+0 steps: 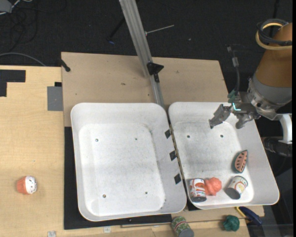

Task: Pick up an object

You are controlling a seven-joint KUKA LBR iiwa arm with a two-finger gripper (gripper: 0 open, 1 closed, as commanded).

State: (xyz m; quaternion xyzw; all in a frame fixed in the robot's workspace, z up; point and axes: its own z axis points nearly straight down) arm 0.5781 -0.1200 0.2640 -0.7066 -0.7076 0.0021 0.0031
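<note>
My gripper (230, 119) hangs over the back of the right bin (207, 147), its two dark fingers spread open with nothing between them. Well in front of it, near the bin's right wall, lies a brown oval piece (240, 161). Along the bin's front edge sit a small can with a red label (197, 189), an orange-pink lump (213, 185) touching it, and a tipped can with a pale label (236, 186). The gripper is apart from all of these.
The left bin (88, 132) lies beside the right one, joined by black clips. A slanted metal rail (140, 38) rises behind the bins. Outside the bins lie an orange-white ball (26, 185) at left, a can (180, 226) and a green object (231, 223) in front.
</note>
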